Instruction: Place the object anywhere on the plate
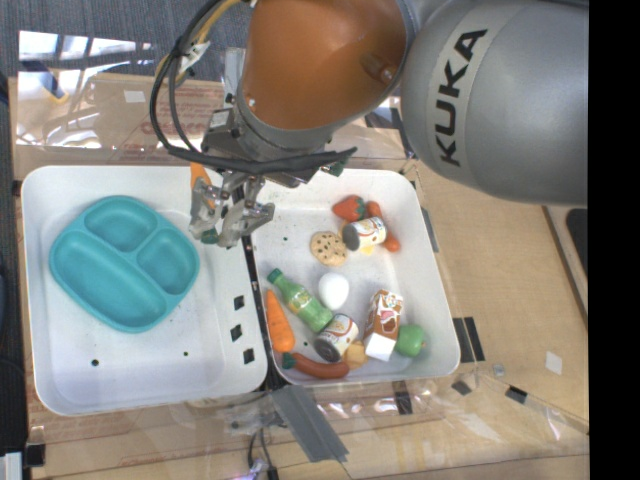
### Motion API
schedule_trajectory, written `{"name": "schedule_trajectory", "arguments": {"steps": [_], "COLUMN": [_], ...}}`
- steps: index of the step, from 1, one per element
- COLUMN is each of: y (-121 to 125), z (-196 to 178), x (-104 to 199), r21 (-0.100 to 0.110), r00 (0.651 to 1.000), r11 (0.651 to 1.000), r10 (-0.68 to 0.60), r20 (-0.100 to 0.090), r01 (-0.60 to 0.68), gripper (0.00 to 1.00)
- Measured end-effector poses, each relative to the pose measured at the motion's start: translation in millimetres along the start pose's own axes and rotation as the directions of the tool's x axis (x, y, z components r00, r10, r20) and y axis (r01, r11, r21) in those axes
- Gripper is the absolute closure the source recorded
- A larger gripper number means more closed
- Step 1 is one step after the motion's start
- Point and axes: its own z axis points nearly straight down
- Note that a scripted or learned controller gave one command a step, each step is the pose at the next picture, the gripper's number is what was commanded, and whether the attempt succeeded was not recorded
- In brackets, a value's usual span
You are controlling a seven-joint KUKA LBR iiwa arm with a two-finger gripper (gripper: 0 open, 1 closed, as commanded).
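Glossy teal plastic plate (122, 260) with three compartments, flat in left white bin (60, 378). Metal pincer (228, 218) just right of plate, above bins' divide; spread or pressed together: cannot tell.

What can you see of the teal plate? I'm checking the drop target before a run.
The teal plate is a rounded, oblong tray, plastic by its look, with three compartments: one long and two smaller. It lies flat in the left white bin, towards the upper left, at a slant. Nothing lies in it. The claw hangs just off its right edge.
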Motion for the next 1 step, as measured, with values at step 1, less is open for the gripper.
{"name": "schedule_trajectory", "arguments": {"steps": [1], "y": [16.9], "z": [-27.7], "x": [24.4], "r21": [-0.002], "r00": [0.942], "r11": [0.942], "r10": [-0.336], "r20": [0.0], "r01": [0.336], "gripper": [1.0]}}
